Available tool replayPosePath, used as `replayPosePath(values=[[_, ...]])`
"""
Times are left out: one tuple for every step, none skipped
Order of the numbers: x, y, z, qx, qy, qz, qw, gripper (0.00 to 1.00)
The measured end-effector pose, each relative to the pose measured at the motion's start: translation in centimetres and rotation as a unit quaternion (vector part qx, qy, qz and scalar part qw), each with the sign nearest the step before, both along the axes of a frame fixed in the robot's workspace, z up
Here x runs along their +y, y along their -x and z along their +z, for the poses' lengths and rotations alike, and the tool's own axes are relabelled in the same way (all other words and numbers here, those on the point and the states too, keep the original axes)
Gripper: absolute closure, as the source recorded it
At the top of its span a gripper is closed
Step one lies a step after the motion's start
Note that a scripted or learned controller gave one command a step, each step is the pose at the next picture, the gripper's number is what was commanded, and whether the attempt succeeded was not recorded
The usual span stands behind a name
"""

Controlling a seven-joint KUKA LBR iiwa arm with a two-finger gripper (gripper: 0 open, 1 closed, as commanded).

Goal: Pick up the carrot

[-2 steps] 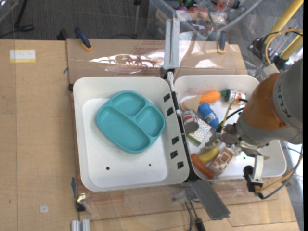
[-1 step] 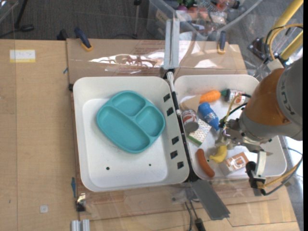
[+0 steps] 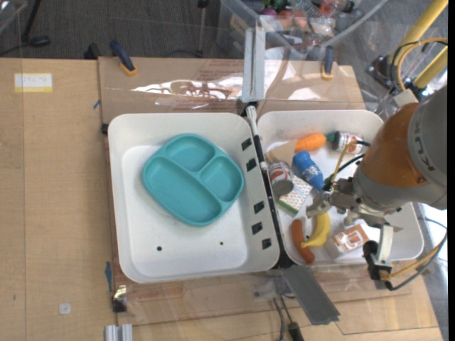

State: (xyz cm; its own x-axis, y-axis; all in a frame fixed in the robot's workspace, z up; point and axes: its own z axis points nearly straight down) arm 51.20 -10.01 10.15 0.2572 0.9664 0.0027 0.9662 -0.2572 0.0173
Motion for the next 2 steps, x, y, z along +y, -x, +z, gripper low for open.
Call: replayPosePath(values=[[0.3,0.0,-1.1,0.003,-0.0004,-0.004,1.0,0.0],[0.1,0.0,-0.1,0.002,0.0005,-0.006,1.0,1.0]])
